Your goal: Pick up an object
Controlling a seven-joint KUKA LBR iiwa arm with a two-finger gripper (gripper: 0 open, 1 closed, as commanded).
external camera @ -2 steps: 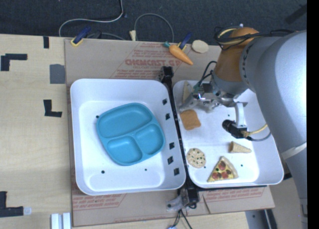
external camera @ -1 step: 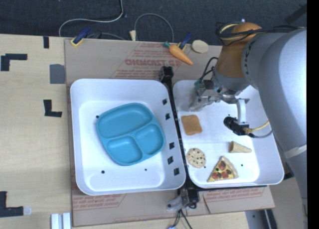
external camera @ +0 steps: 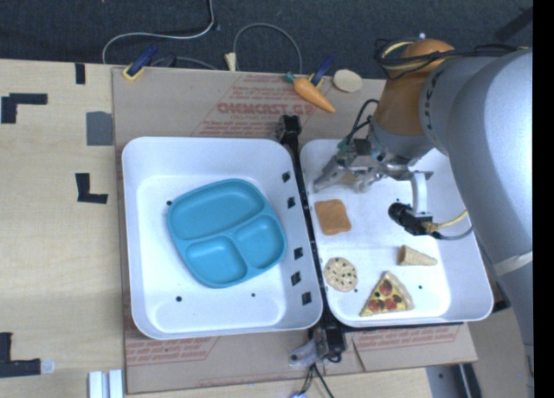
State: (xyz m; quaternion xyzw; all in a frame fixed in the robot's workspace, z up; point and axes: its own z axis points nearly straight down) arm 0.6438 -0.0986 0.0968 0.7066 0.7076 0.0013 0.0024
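Observation:
In the right bin (external camera: 463, 301), a brown toast slice (external camera: 331, 216) lies near the left wall. A chocolate-chip cookie (external camera: 341, 273) and a pizza slice (external camera: 387, 294) sit toward the front, and a pale wedge of bread (external camera: 417, 256) lies to their right. My gripper (external camera: 342, 182) hangs over the bin's back left part, just behind the toast. Its two metal fingers (external camera: 322, 180) are spread, so it is open with nothing between them. The grey arm with its orange band (external camera: 407, 93) comes in from the right.
The left bin (external camera: 143, 171) holds a blue divided plate (external camera: 227, 230). A toy carrot (external camera: 313, 94) and a beige round piece (external camera: 347, 81) lie on the cardboard behind the bins. A black cable fitting (external camera: 411, 217) hangs over the right bin's middle. Clips line the wall between the bins.

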